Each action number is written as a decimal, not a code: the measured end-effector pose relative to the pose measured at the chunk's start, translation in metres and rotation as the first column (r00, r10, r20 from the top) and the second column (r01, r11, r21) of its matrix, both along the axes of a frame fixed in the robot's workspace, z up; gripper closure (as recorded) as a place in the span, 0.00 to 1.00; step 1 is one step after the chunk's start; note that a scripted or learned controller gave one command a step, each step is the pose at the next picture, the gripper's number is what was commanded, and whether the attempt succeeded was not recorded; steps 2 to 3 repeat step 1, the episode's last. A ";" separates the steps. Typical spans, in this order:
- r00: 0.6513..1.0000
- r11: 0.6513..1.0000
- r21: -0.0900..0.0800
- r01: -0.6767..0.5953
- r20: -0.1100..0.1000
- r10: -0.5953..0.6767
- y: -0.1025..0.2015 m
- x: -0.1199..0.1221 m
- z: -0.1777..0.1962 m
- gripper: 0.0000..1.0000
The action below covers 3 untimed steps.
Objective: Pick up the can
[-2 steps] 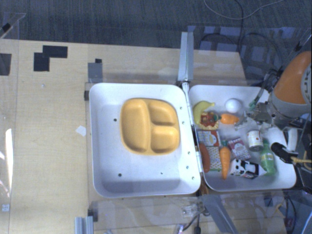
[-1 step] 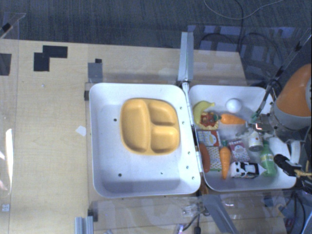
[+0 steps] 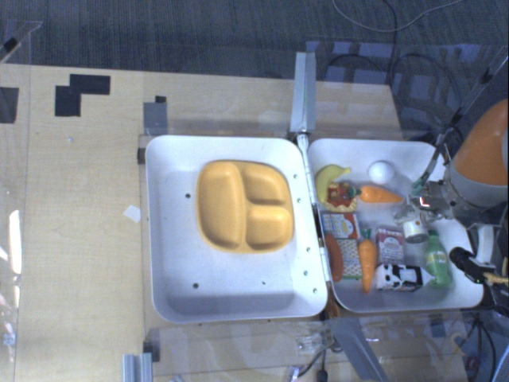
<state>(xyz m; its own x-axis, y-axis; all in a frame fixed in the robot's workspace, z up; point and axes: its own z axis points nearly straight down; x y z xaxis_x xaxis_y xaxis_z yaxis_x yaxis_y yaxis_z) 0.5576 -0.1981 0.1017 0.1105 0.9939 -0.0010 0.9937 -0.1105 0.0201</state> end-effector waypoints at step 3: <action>0.987 0.987 0.003 0.160 -0.013 -0.160 0.033 0.031 0.117 1.00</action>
